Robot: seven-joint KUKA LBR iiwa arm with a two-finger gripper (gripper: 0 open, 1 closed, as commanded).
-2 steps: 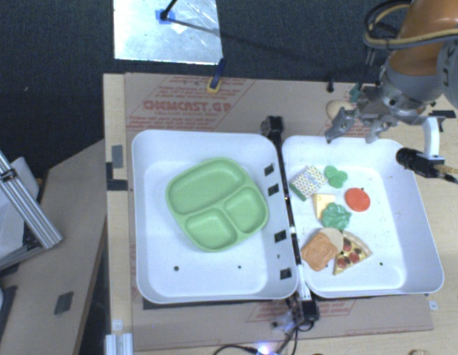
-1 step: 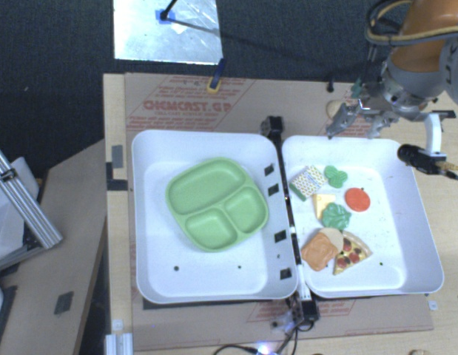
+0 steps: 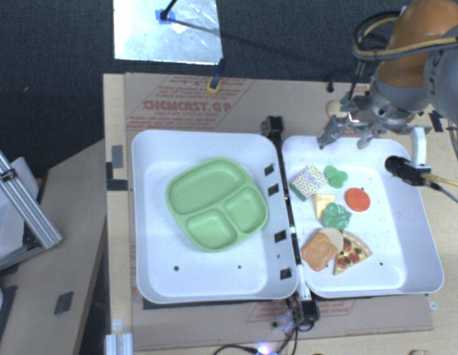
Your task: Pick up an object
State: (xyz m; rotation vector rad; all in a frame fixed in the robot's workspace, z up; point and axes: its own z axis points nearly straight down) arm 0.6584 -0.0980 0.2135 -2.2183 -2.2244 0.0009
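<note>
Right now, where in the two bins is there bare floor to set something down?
In the left bin, bare floor rings the green tray, widest along the near edge. In the right bin, the near right corner past the pizza slice lies bare. Its left half is crowded with toy food.

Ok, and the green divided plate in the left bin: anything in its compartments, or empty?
Empty. All three compartments of the green plate show bare green; the toy food lies in the right bin.
</note>
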